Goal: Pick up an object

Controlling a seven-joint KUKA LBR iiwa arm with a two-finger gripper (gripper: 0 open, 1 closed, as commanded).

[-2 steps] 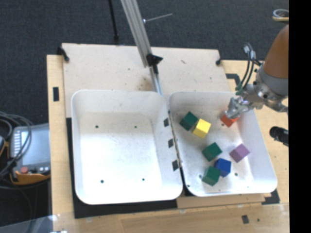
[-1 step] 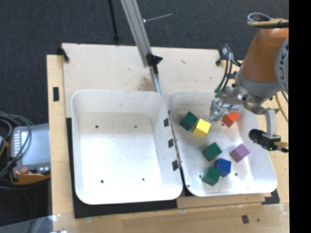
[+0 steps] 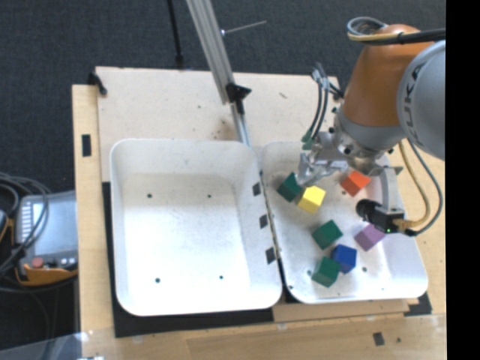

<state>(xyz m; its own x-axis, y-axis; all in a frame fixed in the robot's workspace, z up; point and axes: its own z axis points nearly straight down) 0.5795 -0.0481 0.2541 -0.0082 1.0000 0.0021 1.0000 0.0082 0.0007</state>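
Note:
The right bin [image 3: 401,280] holds several small blocks: a dark green one [image 3: 289,187] and a yellow one [image 3: 313,198] side by side, an orange one [image 3: 355,181], a purple one [image 3: 369,237], a blue one [image 3: 344,256], and two more green ones [image 3: 327,233] [image 3: 326,271]. My gripper [image 3: 309,172] hangs from the grey and orange arm, low over the bin's far left part. Its tips stand just above the dark green and yellow blocks. Nothing shows between them.
The left bin [image 3: 124,223] lies beside the right one, sharing a middle rim. A slanted metal post [image 3: 214,47] rises from the bench behind the bins. Cables and a black fitting [image 3: 379,214] hang off the arm over the right bin's far right side.

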